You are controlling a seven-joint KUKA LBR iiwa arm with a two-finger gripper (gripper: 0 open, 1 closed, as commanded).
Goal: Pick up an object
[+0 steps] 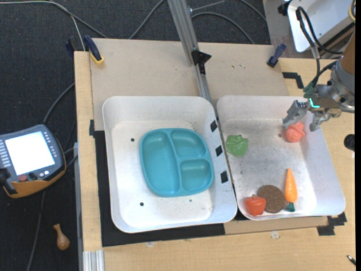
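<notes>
My gripper (pixel 302 121) hangs over the far right part of the right bin (pixel 321 157), its two grey fingers (pixel 291 116) spread open. A salmon-pink toy (pixel 294 133) lies on the bin floor just below and between the fingertips; I cannot tell if they touch it. A green leafy toy (pixel 237 144) lies near the bin's left wall. At the front of the bin sit an orange carrot (pixel 290 185), a brown round piece (pixel 273 198) and a red tomato (pixel 255 205).
The left bin (pixel 121 151) holds a teal divided plate (pixel 176 161). A metal post (pixel 189 33) rises behind the seam between the bins. Cables hang at the upper right, above the arm. A handheld pendant (pixel 28 160) lies off the bench at left.
</notes>
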